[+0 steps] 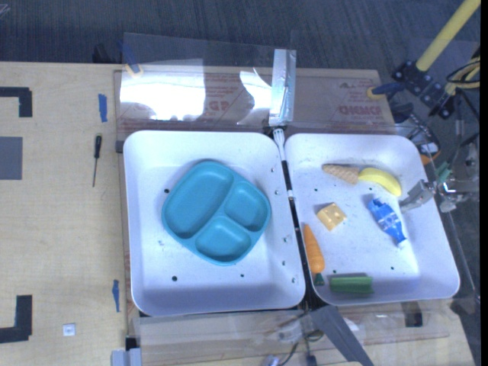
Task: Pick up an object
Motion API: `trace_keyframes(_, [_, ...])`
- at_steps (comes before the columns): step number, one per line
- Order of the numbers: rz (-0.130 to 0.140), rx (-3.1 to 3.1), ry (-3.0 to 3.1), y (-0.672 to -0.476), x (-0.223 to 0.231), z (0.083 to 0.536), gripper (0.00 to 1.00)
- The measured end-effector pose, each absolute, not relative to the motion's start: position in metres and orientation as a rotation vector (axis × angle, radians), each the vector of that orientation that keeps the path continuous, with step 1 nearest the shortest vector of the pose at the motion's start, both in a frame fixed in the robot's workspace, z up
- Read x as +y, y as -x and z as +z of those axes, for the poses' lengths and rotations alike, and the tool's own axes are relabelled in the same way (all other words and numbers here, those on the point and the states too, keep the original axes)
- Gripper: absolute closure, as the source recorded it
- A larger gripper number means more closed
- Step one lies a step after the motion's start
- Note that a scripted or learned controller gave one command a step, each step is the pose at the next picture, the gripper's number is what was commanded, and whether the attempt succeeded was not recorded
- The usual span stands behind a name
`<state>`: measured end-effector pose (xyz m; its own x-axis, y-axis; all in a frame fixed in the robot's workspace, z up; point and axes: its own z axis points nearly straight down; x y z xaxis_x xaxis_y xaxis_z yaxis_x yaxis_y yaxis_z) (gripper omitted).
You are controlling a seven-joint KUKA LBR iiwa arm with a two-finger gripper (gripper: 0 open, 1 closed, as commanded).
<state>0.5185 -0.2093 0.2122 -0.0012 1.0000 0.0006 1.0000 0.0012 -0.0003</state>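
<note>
Blue is the plate (pixel 217 212) I see in the left bin (pixel 145 280). In the right bin (pixel 435 273) lie a carrot (pixel 313 249), cheese (pixel 331 216), a green block (pixel 351 283), a cone (pixel 340 173), a banana (pixel 380 181) and a blue packet (pixel 386 219). The hand (pixel 427 191) sits at the right rim; I cannot tell its grip.

On the table (pixel 53 227), 2 white bins sit side by side. The left bin (pixel 145 280) holds a blue divided plate (pixel 216 211). The right bin (pixel 438 269) holds a banana (pixel 380 180), a cone (pixel 340 173), a cheese wedge (pixel 331 216), a carrot (pixel 313 248), a green block (pixel 351 283) and a blue packet (pixel 386 219).
</note>
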Motion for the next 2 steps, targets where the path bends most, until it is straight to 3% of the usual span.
trace_keyframes(1, [-0.002,-2.081,2.357,-0.5285,-0.1655,0.0917,0.0])
trace_keyframes(2, [-0.003,-2.079,2.359,-0.5287,-0.1656,0.1011,1.0])
